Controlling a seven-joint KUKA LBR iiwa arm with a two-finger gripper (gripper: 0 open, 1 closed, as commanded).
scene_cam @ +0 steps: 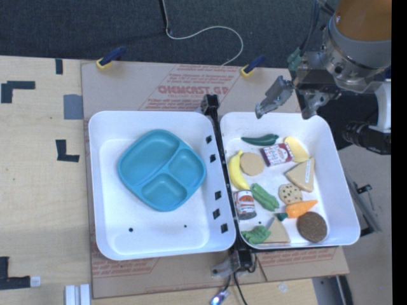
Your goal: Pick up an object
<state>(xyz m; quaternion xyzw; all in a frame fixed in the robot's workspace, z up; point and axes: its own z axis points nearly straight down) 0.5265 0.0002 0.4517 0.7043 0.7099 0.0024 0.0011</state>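
The gripper [291, 105] hangs with its fingers spread above the far rim of the right bin [339, 170], holding nothing. In that bin lie a banana [236, 171], a green chilli [259, 140], a carrot [299, 209], a small can [245, 204] and a brown round patty [312, 226]. The left bin [102, 170] holds a blue sectioned plate [162, 169]

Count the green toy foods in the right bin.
3: green chili pepper near the far wall, green pod mid-bin beside the banana, leafy greens at the near edge. More may be hidden.
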